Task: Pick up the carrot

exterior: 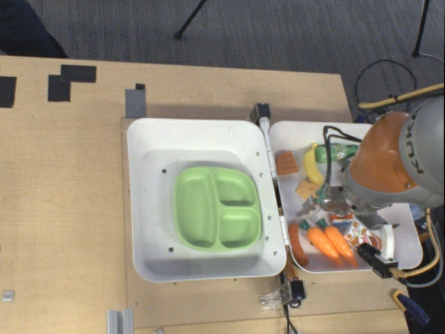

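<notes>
Carrot (324, 241) lies just below pincer (321, 207), untouched.

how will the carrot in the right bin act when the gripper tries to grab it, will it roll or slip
The carrot looks like smooth, tapered toy plastic, so it is probably stiff and light, and may slip out of a pinch. Its rounded body could roll, though the neighbouring red piece and the bin wall may limit that.

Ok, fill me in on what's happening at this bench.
The grey and orange arm reaches in over the right bin, which holds the carrot among other toy foods, including a banana. The gripper sits low, just above the carrot's leafy end; the carrot lies on the bin floor, not lifted. The left bin holds a green divided plate.
</notes>
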`<state>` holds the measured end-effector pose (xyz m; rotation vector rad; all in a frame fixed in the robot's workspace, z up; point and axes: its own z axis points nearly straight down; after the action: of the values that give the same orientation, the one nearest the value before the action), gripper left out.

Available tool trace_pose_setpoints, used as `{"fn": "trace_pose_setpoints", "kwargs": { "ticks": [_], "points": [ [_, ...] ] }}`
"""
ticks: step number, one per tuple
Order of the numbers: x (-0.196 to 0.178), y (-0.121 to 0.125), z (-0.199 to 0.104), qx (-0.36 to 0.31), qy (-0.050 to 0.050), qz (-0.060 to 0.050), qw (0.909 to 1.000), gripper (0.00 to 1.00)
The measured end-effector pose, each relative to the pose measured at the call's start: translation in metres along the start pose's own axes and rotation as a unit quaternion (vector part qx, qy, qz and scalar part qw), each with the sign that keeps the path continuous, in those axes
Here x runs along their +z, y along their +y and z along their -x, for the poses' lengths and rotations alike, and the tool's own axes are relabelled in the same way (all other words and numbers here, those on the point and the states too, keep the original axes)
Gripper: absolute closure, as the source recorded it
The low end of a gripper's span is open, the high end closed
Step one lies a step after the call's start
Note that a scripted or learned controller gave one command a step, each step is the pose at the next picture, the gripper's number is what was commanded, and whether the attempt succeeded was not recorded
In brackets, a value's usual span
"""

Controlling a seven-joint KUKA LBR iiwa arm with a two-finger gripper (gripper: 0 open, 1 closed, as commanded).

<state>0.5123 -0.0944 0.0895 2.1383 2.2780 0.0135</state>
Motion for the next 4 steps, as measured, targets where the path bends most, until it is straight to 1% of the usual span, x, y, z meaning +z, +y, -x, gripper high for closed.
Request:
{"fn": "trace_pose_setpoints", "kwargs": {
  "ticks": [1,2,3,4],
  "points": [
    [0.001,0.075,-0.001,0.035,0.001,-0.001,0.9994,0.00],
    [0.000,0.017,-0.007,0.099,0.000,0.000,0.9951,0.00],
    [-0.094,0.122,-0.023,0.093,0.002,-0.007,0.9956,0.00],
    [0.005,0.078,0.012,0.071,0.002,-0.007,0.9975,0.00]
  ]
}}
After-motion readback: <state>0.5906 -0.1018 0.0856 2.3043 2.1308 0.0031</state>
